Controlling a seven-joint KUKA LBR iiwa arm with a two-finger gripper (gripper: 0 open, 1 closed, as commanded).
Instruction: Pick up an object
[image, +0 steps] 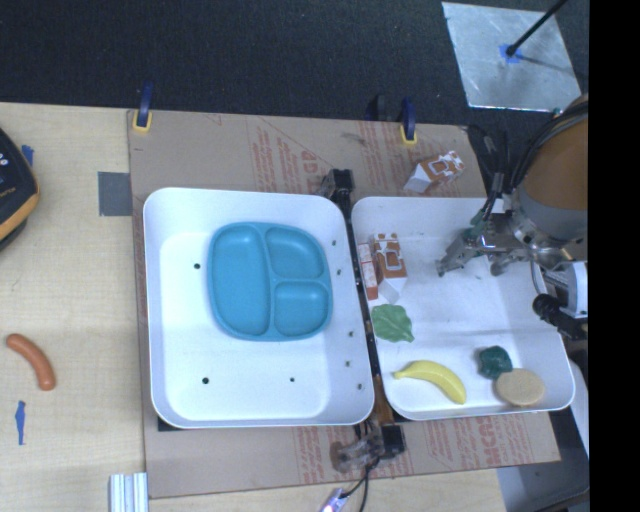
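My gripper (470, 262) hangs over the upper part of the right bin (545, 330), its fingers spread open with nothing between them. A brown and white carton (389, 255) lies to its left by the bin's wall, with a slim red and white pack (367, 274) beside it. Lower in the bin lie a green leafy piece (392, 322), a yellow banana (432, 380), a dark green lump (493, 360) and a tan round biscuit (519, 387). The left bin (180, 350) holds a blue divided plate (270, 280).
A small carton (435, 172) lies on the cardboard behind the right bin. On the table at far left rest a sausage (32, 360) and a yellow and black device (12, 190). The arm's grey body (555, 190) fills the right side.
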